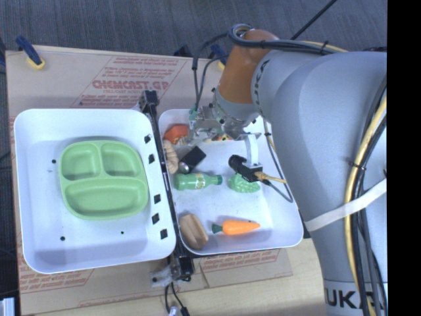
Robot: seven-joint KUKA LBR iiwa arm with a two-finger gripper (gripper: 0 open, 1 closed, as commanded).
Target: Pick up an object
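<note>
My gripper [205, 128] is low over the back left part of the right bin [283, 224], with the grey arm reaching in from the right. Right beside it at the bin's back left corner lies a red-orange item [175, 133]. Just in front of it, a small black object [193, 157] lies tilted, and a beige item [171, 155] rests against the bin's left wall. A green bottle [196, 182] lies on its side mid-bin, with a green leafy item [245, 185] to its right. Nothing shows between the gripper's tips.
An orange carrot [237, 227] and a tan, potato-like lump [193, 231] lie near the right bin's front edge. The left bin [33, 242] holds a green divided plate [103, 178]. Black clips line the wall between the bins.
</note>
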